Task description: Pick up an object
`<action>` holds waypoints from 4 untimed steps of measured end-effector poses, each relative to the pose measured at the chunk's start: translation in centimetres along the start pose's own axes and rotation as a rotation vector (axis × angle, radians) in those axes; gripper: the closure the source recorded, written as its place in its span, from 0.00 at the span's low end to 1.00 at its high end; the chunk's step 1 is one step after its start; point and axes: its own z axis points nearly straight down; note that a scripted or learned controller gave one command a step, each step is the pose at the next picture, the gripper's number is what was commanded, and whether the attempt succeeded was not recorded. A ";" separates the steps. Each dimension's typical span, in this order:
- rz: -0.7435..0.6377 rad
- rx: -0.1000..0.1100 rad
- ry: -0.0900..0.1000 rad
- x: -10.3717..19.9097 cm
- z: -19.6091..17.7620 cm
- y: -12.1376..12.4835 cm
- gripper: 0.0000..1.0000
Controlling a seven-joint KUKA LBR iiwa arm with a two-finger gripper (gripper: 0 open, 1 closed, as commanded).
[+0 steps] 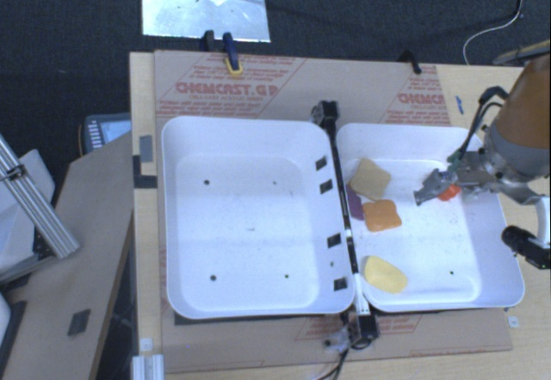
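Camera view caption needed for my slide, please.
Gripper over the right bin, near tan, orange and yellow blocks.

Your arm (521, 124): one, grey with an orange band above the wrist, entering from the right of the view, wrist angled leftward and down. Your claw (428, 193): grey, pointing left, held low; an orange-red patch shows just beside its tip.
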 end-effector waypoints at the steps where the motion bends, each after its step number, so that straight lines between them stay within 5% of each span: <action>1: -0.003 -0.020 -0.005 0.3 -23.4 3.2 0.00; 2: 0.008 -0.012 -0.007 -5.6 -32.8 -1.7 0.00; 3: -0.014 -0.004 0.002 6.1 -32.6 4.2 0.00; 4: -0.005 -0.007 -0.002 5.3 -33.8 4.0 1.00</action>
